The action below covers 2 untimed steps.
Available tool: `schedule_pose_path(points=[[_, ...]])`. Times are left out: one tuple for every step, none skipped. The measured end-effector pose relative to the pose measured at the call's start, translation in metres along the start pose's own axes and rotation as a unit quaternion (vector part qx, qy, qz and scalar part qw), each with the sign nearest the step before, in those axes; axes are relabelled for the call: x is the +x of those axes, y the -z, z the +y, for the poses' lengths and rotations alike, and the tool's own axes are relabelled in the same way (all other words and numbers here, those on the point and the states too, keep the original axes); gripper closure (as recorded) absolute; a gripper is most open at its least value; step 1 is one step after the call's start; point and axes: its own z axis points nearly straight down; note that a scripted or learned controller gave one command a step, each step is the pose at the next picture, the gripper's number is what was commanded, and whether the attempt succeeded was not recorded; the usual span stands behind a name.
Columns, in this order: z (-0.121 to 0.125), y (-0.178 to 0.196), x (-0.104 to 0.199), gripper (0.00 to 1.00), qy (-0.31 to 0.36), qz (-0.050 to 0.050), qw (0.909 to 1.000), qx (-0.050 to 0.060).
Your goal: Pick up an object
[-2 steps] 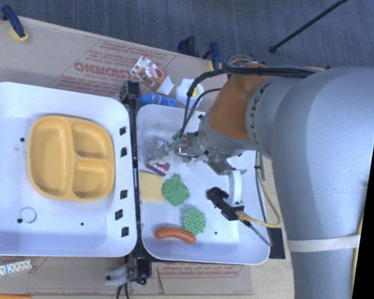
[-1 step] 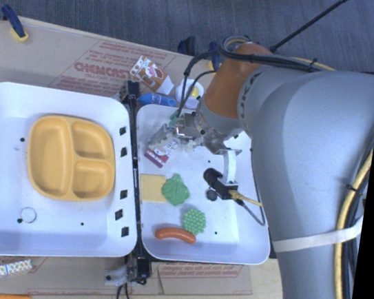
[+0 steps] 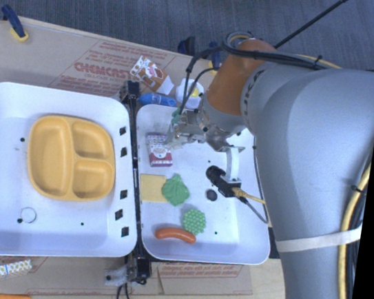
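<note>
One small carton, red and white and box-shaped, lies just to the near-left of the fingers, at the far left of the right bin. Whether the fingers are open or closed cannot be told from this slanted view, and nothing is seen clamped in them. Their place so close above the carton suggests it is the thing aimed at; its flat printed sides and square edges should offer a firmer hold than its softer-looking neighbours.

Nearer in the same bin come a flat pale-yellow slab, thin like a cheese slice, touching a crinkled green leaf shape. Further near lie a knobbly green round piece and a smooth orange sausage, apart from each other. These look like moulded toy food, low and rounded, so probably harder to pinch.

To the left, the other bin holds a glossy yellow divided plate, lying flat and well apart from the arm. Both bins rest on brown printed cardboard spread over the tabletop.
</note>
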Motion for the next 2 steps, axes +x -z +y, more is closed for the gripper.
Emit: schedule_pose_path(points=[[0.000,0.000,0.000,0.00,0.000,0.000,1.0000,0.000],[-0.036,-0.010,0.002,0.00,-0.022,-0.001,0.9997,-0.003]])
